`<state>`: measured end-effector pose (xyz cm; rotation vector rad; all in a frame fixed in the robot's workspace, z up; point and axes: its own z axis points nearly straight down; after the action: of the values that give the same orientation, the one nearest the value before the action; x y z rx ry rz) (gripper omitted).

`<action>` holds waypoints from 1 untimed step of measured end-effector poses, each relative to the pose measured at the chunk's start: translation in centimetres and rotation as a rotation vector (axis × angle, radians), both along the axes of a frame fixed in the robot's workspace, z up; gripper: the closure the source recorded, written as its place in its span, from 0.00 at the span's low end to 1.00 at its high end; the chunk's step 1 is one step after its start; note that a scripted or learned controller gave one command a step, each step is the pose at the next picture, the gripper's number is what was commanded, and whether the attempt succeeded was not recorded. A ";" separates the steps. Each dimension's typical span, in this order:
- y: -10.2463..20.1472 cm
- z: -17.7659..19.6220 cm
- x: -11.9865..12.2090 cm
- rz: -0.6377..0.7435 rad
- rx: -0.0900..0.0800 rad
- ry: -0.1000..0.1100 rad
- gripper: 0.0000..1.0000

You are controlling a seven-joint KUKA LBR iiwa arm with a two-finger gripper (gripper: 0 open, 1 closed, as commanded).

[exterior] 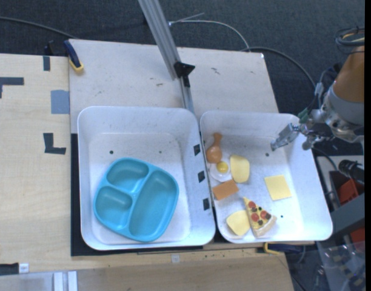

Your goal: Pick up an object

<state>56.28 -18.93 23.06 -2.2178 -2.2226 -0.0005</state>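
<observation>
The objects to be picked are seen gathered in the right bin [307, 223], mostly toward its left and lower parts: a small orange drumstick-shaped piece [214, 148] lies nearest the dividing wall, with a fried-egg piece [221, 170] just below it and a pale yellow rounded piece [240, 168] touching the egg's right side. An orange-brown rectangular piece [225, 190] is placed just under the egg, and below that a second pale yellow piece [237, 222] rests beside a pizza slice [259, 216], the two touching near the bin's lower edge. A flat yellow square [277, 187] lies apart from the others, toward the right of the bin. The end effector [293, 136] is seen over the upper right part of this bin, near its rim, with nothing between its fingers; whether the fingers are open or closed cannot be told. The arm [349, 86], grey with an orange band, is seen entering from the right. The left bin [88, 162] holds a blue divided plate [136, 199] in its lower half. Both bins are carried side by side on the table [125, 71], across which a slanted metal rail [158, 26] runs down toward the gap between the bins, and a small blue and yellow clamp [73, 56] sits at the table's upper left corner
</observation>
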 end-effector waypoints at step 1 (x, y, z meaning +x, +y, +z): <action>0.1 1.0 0.1 0.002 0.001 -0.001 1.00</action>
<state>56.33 -18.81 24.04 -2.2150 -2.2247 -0.0025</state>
